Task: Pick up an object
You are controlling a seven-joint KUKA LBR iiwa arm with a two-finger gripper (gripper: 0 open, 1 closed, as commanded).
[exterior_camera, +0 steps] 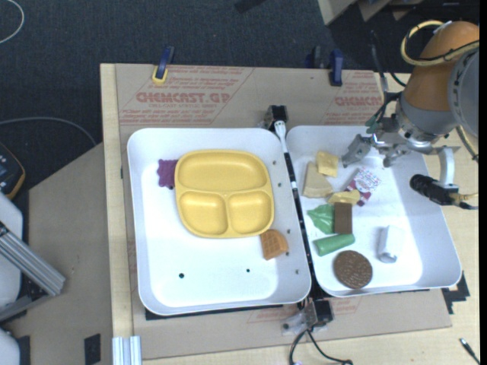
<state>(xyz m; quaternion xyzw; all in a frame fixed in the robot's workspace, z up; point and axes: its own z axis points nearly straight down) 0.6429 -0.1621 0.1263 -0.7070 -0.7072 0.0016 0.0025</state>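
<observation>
Brown bench (228, 90) bears left bin (152, 265), right bin (426, 257)

Right bin (434, 261) crowded centrally; right side free.

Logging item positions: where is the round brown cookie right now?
The cookie lies in the right bin, near its front edge, just below the green piece.

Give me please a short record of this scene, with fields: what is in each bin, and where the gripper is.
left bin: yellow tray, purple piece, brown piece
right bin: round brown disc, green pieces, tan pieces, red-white packet, grey piece
gripper: over the right bin's far part, holding nothing that shows
</observation>
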